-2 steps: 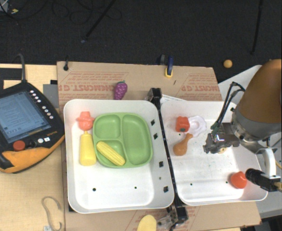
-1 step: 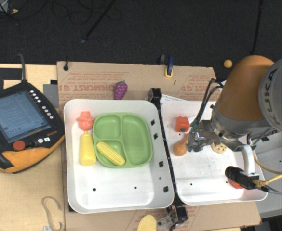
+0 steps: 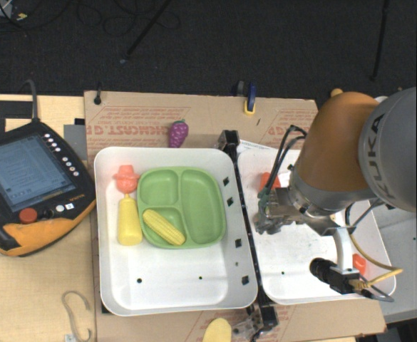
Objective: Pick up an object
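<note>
arm [image 3: 358, 155] over right bin [image 3: 301, 276] | pincer [image 3: 265, 219] state: cannot tell | cardboard [image 3: 194, 120] on bench

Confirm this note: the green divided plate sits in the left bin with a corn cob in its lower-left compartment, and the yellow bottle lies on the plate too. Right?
Not quite. The camera view shows the yellow bottle lying beside the green divided plate, on the left bin floor at the plate's left edge. The corn cob does lie in the lower-left compartment.
</note>
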`<state>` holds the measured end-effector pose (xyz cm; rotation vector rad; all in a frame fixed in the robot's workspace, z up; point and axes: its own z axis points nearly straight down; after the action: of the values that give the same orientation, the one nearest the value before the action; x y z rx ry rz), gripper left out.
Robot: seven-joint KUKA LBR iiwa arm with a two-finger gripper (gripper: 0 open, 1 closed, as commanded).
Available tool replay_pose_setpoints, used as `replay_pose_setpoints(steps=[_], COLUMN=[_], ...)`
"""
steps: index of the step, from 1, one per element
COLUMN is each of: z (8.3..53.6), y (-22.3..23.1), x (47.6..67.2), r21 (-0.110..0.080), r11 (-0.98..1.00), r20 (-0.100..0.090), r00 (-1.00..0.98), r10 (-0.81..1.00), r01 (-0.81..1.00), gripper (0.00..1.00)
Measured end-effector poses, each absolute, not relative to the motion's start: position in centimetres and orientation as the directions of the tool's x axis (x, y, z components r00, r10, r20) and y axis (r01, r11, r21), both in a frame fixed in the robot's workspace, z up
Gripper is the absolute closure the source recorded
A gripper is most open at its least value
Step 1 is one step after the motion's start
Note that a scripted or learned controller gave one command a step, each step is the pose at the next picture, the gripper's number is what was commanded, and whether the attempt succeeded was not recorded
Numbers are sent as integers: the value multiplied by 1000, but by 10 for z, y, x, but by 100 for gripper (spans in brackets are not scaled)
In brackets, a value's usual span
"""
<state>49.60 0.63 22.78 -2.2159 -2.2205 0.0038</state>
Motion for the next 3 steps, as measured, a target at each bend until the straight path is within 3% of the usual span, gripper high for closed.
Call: replay_pose_setpoints(steps=[2,3], z=[234,229], y=[4,0], x=[502,515], r21=[-4,-3], r11=[-3,0], r20=[1,0], r00=[3,0], r10=[1000,1000], r01=[1000,1000], gripper=[100,100])
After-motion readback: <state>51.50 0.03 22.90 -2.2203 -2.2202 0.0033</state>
